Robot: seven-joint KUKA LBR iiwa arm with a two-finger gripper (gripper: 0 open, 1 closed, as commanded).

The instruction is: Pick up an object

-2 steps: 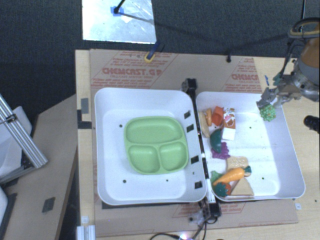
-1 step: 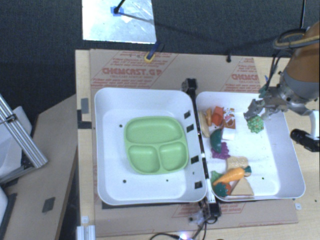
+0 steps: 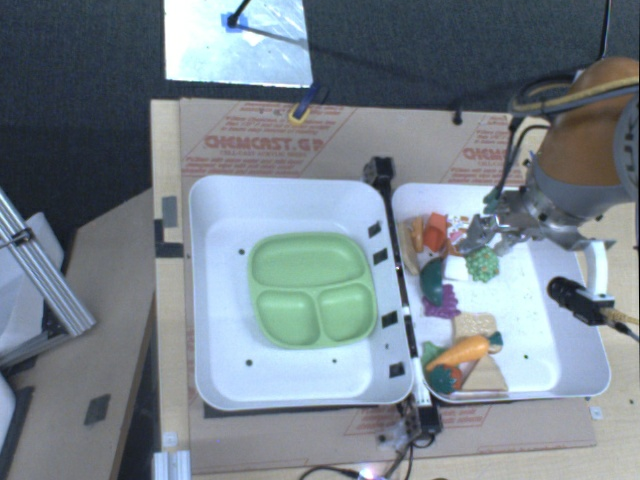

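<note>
The arm (image 3: 585, 138) enters from the right edge of the camera view, its orange band high at the upper right and the grey wrist bent down and leftward over the right bin (image 3: 570, 368). The hand (image 3: 482, 236) sits low over the upper middle of that bin, its metal parts pointing left toward the toy food. Whether it is open or closed cannot be told at this angle, and nothing can be seen gripped in it.

Just below and touching the line of the hand lies a green broccoli-like piece (image 3: 483, 264). To the left of the hand, near the bin's upper left corner, is an orange-red piece (image 3: 435, 233) beside a pale tan slice (image 3: 413, 236). Lower along the left wall are a dark teal piece (image 3: 433, 280) and a purple cluster (image 3: 442, 300). Near the bottom left lie a cracker-like square (image 3: 474, 324), an orange carrot (image 3: 462, 350) and a tan bread slice (image 3: 488, 374).

The left bin (image 3: 215, 268) holds a light green divided plate (image 3: 310, 288) in its middle. Both bins rest side by side on the table (image 3: 260, 138).
</note>
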